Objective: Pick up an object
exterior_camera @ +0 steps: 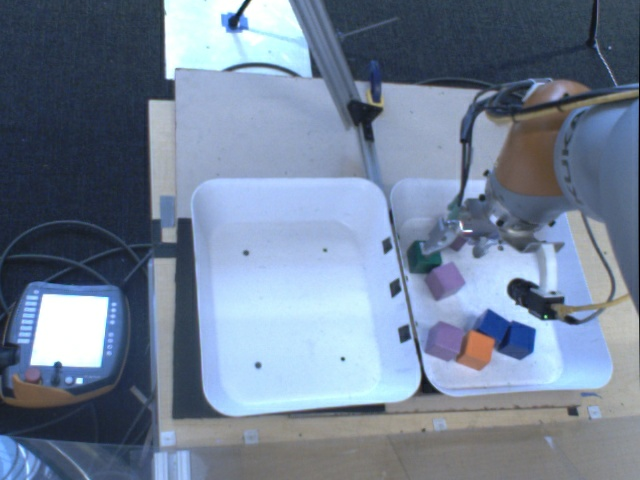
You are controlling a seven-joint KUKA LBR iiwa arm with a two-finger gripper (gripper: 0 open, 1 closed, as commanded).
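My gripper [438, 242] hangs low over the left part of the right bin [580, 368], reaching in from the right. A dark green block [423, 260] lies right at its tip, against the bin's left wall, partly hidden by the gripper. Whether the gripper touches the block is unclear. Just below lies a purple block [445, 280]. Nearer the front sit a second purple block [444, 341], an orange block [477, 350] and two blue blocks [492, 324] [517, 339], close together.
The left bin [215, 268] stands beside the right one, their walls touching along the middle. A slanted metal pole [330, 53] crosses above the back of the bench. A teach pendant [62, 343] lies left of the bench.
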